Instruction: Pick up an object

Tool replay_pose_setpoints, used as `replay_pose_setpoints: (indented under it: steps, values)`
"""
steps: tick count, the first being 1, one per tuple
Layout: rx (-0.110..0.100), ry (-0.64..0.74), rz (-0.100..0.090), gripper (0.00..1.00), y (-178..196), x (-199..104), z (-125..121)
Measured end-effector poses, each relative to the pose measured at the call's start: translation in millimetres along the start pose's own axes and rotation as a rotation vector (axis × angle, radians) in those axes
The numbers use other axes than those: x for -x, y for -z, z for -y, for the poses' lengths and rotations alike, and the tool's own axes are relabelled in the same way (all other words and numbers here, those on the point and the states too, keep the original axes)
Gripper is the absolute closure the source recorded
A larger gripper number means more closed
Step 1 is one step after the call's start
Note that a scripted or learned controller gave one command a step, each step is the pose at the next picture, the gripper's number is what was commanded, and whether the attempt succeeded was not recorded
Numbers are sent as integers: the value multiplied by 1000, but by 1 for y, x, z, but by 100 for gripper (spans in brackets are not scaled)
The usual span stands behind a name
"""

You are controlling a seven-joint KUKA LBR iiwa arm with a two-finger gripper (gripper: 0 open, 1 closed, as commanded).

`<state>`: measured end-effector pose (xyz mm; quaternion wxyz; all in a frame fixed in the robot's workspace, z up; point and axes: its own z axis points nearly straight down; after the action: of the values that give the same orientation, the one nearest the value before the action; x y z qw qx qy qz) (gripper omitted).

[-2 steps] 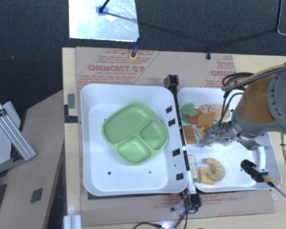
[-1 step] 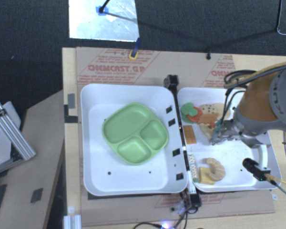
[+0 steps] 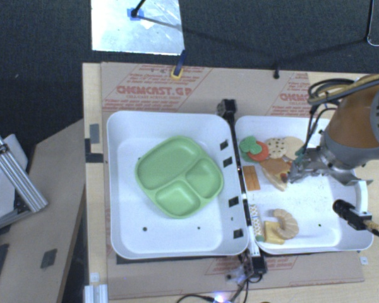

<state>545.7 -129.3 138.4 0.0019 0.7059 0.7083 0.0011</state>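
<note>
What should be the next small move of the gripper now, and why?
Probably a short, straight descent. The gripper hangs low in the right bin, at the edge of the tan food piece that lies beside the cookie. Nothing is seen held between its fingers, so the pick is not yet done. Lowering onto that nearest piece seems the simplest next step.

Two white bins (image 3: pixel 123 188) sit on a tan counter (image 3: pixel 63 169) over a sheet of pale cardboard (image 3: pixel 240 84) printed with red lettering. The left bin carries a light green divided plate (image 3: pixel 179 176). The right one holds a green and red toy vegetable (image 3: pixel 252 148), a beige cookie with dark dots (image 3: pixel 277 146), a tan croissant (image 3: pixel 285 221) and a yellow block (image 3: pixel 274 233); the arm (image 3: pixel 360 125) is grey with an orange band.
</note>
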Motion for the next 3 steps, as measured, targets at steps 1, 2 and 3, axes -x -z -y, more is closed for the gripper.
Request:
replay_pose_setpoints:
  steps: [1,2,3]
  values:
    - [2,1,1,100,57,6,-10]
    - [0,1,0,100,88,6,-11]
    - [0,7,-3,100,95,-48,-40]
